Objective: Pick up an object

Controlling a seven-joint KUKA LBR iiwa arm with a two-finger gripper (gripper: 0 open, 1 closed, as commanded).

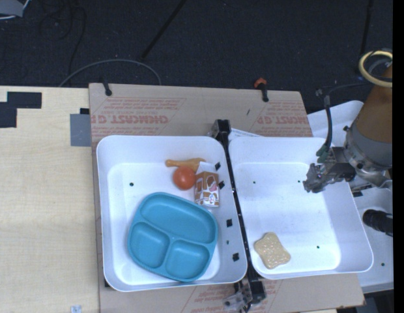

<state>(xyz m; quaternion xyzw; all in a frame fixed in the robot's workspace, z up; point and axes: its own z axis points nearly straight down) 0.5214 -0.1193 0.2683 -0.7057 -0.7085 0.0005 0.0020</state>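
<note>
The gripper (317, 178) hangs over the right bin's (348, 204) upper right part — whether its jaws are spread or pressed together cannot be told, and nothing shows between them. Step in hand, by judgement: approach. The nearest candidate — a tan sponge-like piece (272, 250) — lies at this bin's lower left, so the next move calls for travel there, then descent.

We see the arm (375, 126) coming in from the right edge of the camera view, its thick grey body rising toward the upper right, where an orange band with a pale ring on top sits above the wrist. Below the band the wrist widens into a grey collar, and a dark cable runs down its left side. The gripper (316, 180) sticks out to the left from the wrist, a dark, compact cluster of metal parts pointing left and slightly down. We cannot make out its fingers clearly.
</note>
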